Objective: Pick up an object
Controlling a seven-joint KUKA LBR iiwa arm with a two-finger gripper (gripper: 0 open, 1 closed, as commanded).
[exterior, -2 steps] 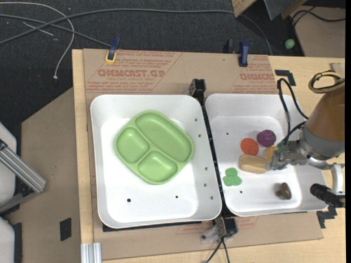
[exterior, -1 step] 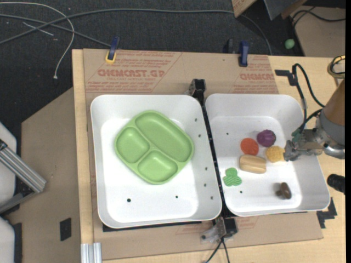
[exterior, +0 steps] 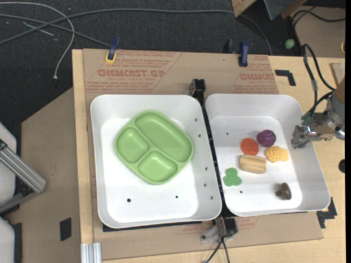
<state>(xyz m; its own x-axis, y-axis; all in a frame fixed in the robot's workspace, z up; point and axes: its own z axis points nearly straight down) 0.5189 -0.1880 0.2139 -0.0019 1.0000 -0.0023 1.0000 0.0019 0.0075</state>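
The right bin [exterior: 247, 111] holds several small toy foods: a purple piece [exterior: 266, 137], a red-orange piece [exterior: 249, 146], a yellow corn-like piece [exterior: 277, 154], a tan bread-like piece [exterior: 253, 164], a green piece [exterior: 232, 177] and a brown piece [exterior: 283, 190]. My gripper [exterior: 303, 134] sits at the right bin's right rim, apart from all of them, roughly level with the purple piece. Nothing shows between its fingers.
The left bin [exterior: 109, 190] holds a green divided plate [exterior: 154, 146]. A black clamp [exterior: 197, 86] joins the bins at the back. Blue clips [exterior: 113, 49] [exterior: 243, 53] hold the cardboard base. Cables run at the right beside the arm.
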